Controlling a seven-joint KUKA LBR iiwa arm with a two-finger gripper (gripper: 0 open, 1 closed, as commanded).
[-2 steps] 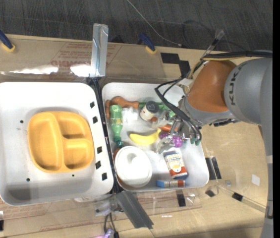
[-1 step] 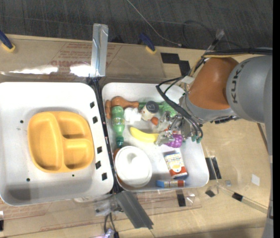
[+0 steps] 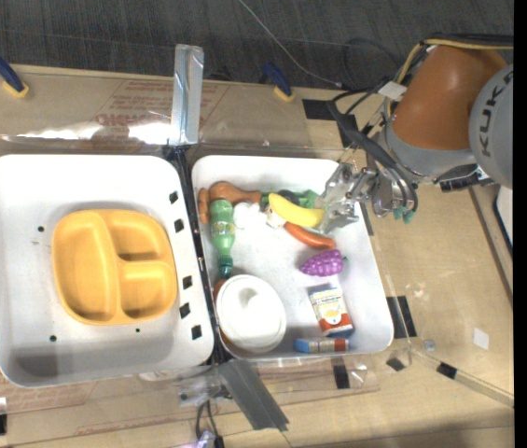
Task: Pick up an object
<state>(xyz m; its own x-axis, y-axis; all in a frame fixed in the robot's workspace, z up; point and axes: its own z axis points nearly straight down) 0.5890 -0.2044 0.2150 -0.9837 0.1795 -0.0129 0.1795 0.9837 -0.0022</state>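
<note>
My gripper [image 3: 339, 202] hangs low over the upper right corner of the right bin [image 3: 375, 278], just beside the right end of a yellow banana [image 3: 295, 213]. Under the banana lies a red chili-like piece [image 3: 311, 236], and a dark green item [image 3: 293, 197] sits behind it. A purple bunch of grapes [image 3: 322, 264] is a little nearer the front. A green bottle [image 3: 221, 231] lies along the bin's left wall, with a brown piece [image 3: 230, 192] at its top. I see nothing lifted clear of the bin.
A white bowl [image 3: 250, 312], a small carton [image 3: 330, 308] and a marker [image 3: 323, 345] fill the right bin's front. The left bin [image 3: 11, 213] holds a yellow divided tray [image 3: 114, 264]. Cables trail behind the arm's orange-banded wrist [image 3: 445, 91].
</note>
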